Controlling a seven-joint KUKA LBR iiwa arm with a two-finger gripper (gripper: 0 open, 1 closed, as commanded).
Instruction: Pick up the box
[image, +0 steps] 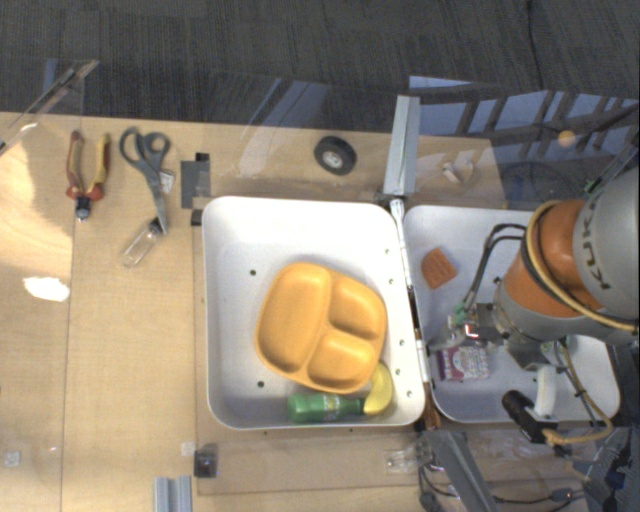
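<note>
A: So where's the box (462, 362) sitting right now?

B: Right bin (455, 238), front left corner, up near the wall that splits the two bins. The arm (575, 270) hangs right over that bin, just beside it.

A: Anything else around?

B: An orange block (438, 267) further back in the same bin. Left bin (230, 300) has a yellow tray (322, 326), a green bottle (325, 406) and a banana (380, 392).

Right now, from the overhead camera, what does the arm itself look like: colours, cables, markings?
The arm is rounded grey metal with a broad orange band above the wrist and dark lettering on its grey shell. Black cables loop along its left side, and a yellowish one runs below it. White and black fittings sit beneath the wrist.
</note>
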